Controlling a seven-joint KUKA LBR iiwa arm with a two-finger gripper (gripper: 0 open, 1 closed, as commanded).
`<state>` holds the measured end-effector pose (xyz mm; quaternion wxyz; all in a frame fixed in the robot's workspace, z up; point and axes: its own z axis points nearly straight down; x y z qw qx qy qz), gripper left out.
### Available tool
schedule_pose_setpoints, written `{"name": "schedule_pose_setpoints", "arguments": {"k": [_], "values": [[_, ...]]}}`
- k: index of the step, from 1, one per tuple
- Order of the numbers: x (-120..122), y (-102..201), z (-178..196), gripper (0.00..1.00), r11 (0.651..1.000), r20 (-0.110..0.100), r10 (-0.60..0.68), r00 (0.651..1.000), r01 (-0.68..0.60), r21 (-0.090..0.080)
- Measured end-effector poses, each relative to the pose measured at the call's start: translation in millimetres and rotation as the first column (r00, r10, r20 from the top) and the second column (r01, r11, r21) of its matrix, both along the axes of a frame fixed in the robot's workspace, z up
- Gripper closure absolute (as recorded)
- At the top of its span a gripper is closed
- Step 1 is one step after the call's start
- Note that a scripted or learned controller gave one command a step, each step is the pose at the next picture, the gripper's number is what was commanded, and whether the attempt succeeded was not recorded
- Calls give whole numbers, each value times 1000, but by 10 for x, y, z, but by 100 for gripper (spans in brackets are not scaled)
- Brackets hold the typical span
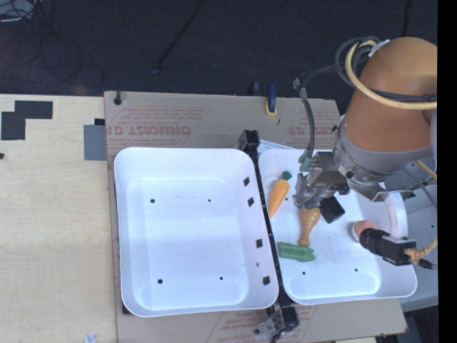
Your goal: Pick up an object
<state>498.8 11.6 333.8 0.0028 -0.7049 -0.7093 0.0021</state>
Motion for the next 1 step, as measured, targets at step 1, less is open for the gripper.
{"name": "schedule_pose_setpoints", "arguments": {"k": [1], "values": [[803,-53,-79,100,1000,8,-3,1000,3,-3]]}}
